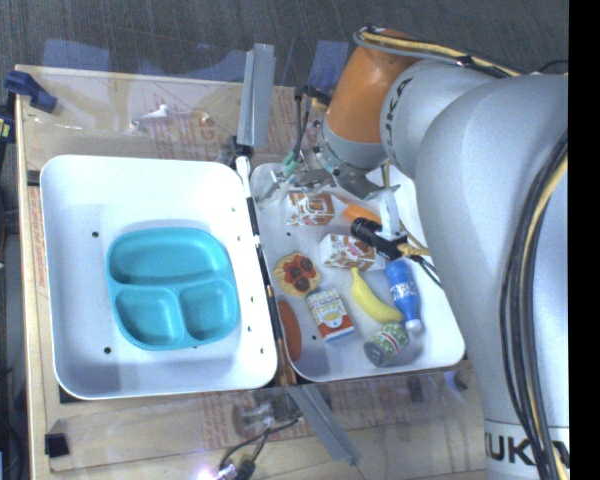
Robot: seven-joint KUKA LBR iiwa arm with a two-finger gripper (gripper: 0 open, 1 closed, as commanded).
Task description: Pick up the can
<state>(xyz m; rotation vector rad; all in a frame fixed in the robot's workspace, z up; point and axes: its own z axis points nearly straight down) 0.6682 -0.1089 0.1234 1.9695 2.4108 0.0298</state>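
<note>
Robot lab bench, set up for picking trials

A grey KUKA arm (480, 168) leans over two white bins (70, 358) on a taped wooden bench (130, 118); cables and clamps crowd the left edge, toy food fills the right bin (435, 353), grey carpet lies at the top.

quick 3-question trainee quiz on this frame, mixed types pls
1. True or false: the can lies in the same bin as the blue tray.
2. What lies right beside the can? A) banana B) a fork C) a sponge
3. Which bin is the arm reaching over?

Key:
1. False; the can is in the right bin, the tray in the left bin.
2. A
3. The right bin, at its far end.
</note>
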